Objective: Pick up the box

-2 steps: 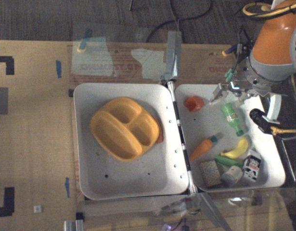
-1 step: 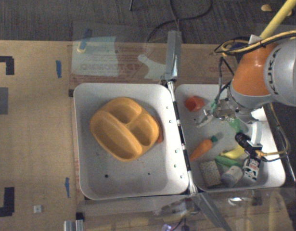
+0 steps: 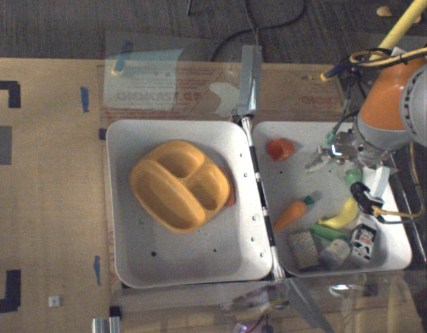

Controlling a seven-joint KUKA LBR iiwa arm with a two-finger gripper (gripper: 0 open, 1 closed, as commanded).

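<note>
Right white bin [image 3: 301, 180] holds the box [image 3: 364, 243] near a banana [image 3: 341, 216].

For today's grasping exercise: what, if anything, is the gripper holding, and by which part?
Nothing seen in the gripper; the box lies apart in the right bin.

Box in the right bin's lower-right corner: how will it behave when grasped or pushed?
The box looks like a small printed carton: probably light, maybe crushable. Its flat faces suggest sliding, not rolling. Crowded by the grey cylinder and the bin wall, it may jam if pushed.
</note>
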